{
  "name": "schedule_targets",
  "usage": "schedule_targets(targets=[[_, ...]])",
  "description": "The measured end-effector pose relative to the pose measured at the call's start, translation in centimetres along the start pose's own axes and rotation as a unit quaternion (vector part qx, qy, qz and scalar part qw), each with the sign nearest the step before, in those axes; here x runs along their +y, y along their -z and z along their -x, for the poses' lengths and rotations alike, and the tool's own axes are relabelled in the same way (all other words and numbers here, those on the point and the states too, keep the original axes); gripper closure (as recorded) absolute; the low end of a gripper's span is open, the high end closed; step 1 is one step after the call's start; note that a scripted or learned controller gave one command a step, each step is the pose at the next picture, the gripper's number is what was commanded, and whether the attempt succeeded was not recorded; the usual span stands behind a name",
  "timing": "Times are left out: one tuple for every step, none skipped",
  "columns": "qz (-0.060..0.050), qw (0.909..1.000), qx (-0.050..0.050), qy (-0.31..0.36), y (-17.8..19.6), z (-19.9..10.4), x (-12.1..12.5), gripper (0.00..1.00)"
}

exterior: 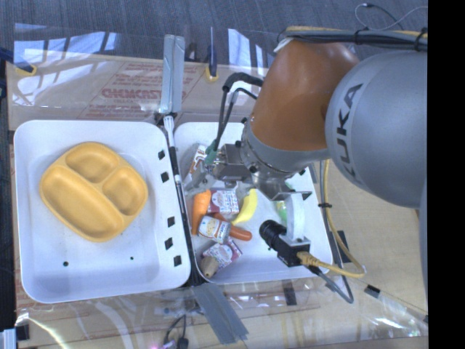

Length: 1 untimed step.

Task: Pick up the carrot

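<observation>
The left bin (29, 217) held a yellow divided plate (93, 189) lying flat near its middle, well apart from everything else. A row of black clips (171, 217) ran down the wall shared by the two bins. In the right bin (312, 257), a small heap of toy groceries lay against the left wall. The carrot (199, 206) stood at the heap's left edge, orange, roughly lengthwise along the wall, with a printed packet (215, 228) touching its lower end and another packet (225, 202) just beside it on the right. A yellow banana (248, 206) lay further right, and a crumpled wrapper (220, 254) sat below the heap. The tool (221, 167) hung above the heap's upper end, under the orange band (301, 93) of the arm; whether it was open or closed could not be told, and nothing was seen in it. The carrot was judged light, rigid and smooth, likely moulded plastic, hence prone to slip or roll. The best hold appeared to be across its thicker upper half, clear of the packets.
</observation>
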State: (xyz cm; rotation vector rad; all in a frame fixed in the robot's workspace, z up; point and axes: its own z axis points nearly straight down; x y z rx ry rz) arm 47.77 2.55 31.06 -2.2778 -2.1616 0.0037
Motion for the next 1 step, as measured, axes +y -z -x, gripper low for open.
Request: schedule_targets(targets=[[0.0,0.9951,-0.001,0.098,0.98,-3.1,1.12,0.0]])
